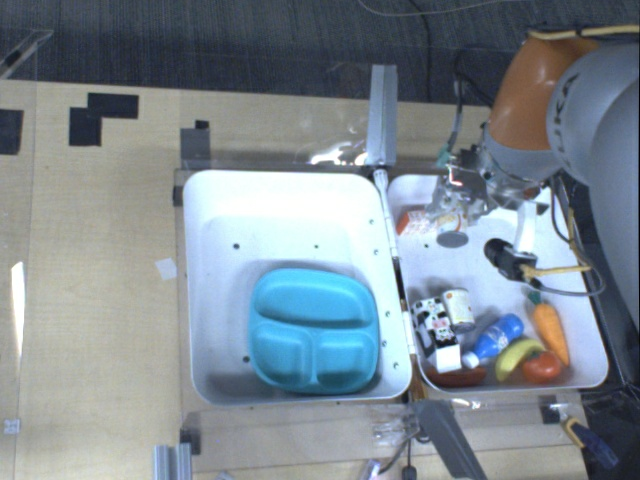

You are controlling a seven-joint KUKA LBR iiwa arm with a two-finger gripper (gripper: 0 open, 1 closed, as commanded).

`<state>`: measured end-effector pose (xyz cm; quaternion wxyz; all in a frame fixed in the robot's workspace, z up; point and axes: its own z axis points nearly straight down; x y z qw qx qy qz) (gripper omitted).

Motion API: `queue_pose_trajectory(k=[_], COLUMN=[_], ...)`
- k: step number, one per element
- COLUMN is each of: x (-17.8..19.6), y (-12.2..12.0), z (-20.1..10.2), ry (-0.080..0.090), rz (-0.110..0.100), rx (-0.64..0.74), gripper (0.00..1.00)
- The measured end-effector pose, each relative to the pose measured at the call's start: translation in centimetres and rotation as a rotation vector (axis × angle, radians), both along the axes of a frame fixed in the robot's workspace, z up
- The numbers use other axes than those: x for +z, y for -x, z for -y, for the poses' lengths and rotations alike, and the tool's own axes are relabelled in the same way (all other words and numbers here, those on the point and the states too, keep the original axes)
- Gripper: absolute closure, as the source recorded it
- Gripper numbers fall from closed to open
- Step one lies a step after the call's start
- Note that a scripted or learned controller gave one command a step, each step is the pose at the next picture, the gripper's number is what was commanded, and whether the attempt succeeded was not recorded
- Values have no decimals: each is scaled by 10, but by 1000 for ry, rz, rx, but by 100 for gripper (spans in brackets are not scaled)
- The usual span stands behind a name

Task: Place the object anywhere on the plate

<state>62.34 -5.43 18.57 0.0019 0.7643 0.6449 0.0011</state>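
Observation:
A blue plate [313,330] with three compartments lies in the left bin [215,198], towards its front right. My gripper [452,213] hangs low over the back left part of the right bin [597,363]. It is right beside a crinkly orange and white packet [415,223] that lies against the wall between the bins. The wrist hides where the gripper meets the packet, and I cannot make out anything held.
At the front of the right bin lie a carrot [550,333], a blue bottle [497,335], a banana [515,356], a tomato [541,368], a small can [458,309] and a black and white box [432,320]. The arm's orange band [525,88] looms over the back right.

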Motion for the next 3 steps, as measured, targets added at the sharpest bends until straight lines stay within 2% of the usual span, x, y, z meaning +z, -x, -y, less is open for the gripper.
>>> queue_pose_trajectory(k=[1,2,3], x=[7,-2,-2], y=[51,114,114], z=[-63,-134,-133], ry=[-2,-2,-2], rz=[-1,-3,-3], rx=[72,181,180], gripper=[100,100,0])
